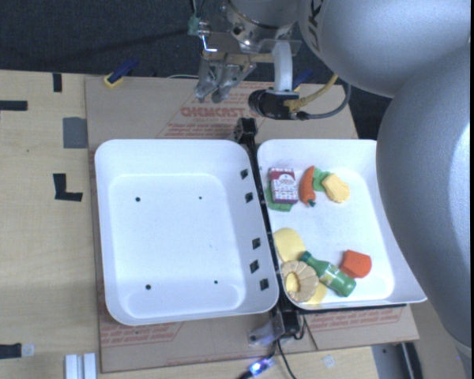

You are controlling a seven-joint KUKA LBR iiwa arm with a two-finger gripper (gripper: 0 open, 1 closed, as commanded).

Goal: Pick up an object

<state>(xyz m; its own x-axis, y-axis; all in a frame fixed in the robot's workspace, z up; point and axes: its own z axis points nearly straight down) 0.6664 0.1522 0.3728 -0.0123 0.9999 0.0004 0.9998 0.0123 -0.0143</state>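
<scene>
Nothing is picked yet: the hand (216, 85) hangs above the bench, fingers pressed together, while toys lie in the right bin (379, 212).

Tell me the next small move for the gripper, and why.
Probably bring the gripper toward the right bin and lower it. It hangs beyond the bins' far edge, above the cardboard, while every object, such as the red box, lies in that bin.
</scene>
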